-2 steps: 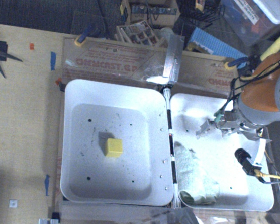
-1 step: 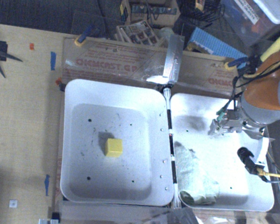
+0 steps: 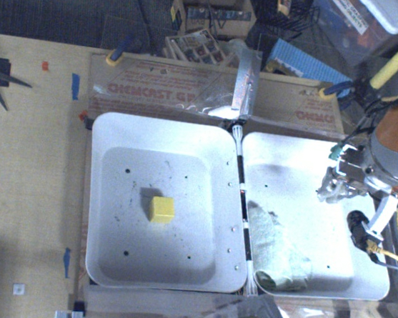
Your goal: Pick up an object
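Blue tape strips (image 3: 74, 87) on bench (image 3: 22, 190)

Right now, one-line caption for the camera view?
End effector hovers over right bin holding rolled cloth; yellow block in left bin.

The pale wooden bench (image 3: 22, 190) bears two shallow white bins side by side, the left bin (image 3: 107, 143) touching the right bin (image 3: 308, 150) along the middle, with a cardboard sheet (image 3: 157, 88) (printed in red) behind them.
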Available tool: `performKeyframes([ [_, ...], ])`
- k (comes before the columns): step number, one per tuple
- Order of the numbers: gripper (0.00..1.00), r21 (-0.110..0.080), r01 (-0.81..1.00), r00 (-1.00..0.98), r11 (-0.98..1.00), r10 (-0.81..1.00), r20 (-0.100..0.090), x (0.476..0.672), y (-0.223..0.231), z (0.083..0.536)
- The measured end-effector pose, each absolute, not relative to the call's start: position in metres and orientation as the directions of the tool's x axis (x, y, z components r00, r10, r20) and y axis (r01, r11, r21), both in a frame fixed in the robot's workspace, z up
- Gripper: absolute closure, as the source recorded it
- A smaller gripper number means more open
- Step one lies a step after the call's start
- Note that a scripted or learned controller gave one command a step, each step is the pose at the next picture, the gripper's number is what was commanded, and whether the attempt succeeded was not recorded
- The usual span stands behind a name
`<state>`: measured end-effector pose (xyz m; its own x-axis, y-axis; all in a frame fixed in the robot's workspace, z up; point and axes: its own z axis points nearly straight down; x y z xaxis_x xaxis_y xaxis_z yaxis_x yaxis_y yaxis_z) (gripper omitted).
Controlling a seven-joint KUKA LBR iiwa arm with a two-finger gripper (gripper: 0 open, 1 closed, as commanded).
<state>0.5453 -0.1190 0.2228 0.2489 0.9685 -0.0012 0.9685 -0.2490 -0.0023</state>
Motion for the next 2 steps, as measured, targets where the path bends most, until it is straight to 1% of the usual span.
performKeyframes([
  [1,1.0,-0.006,0.894,0.447,-0.447,0.894,-0.002,0.516,-0.118,0.242],
  [2,1.0,-0.007,0.653,0.757,-0.757,0.653,-0.005,0.478,-0.116,0.239],
])
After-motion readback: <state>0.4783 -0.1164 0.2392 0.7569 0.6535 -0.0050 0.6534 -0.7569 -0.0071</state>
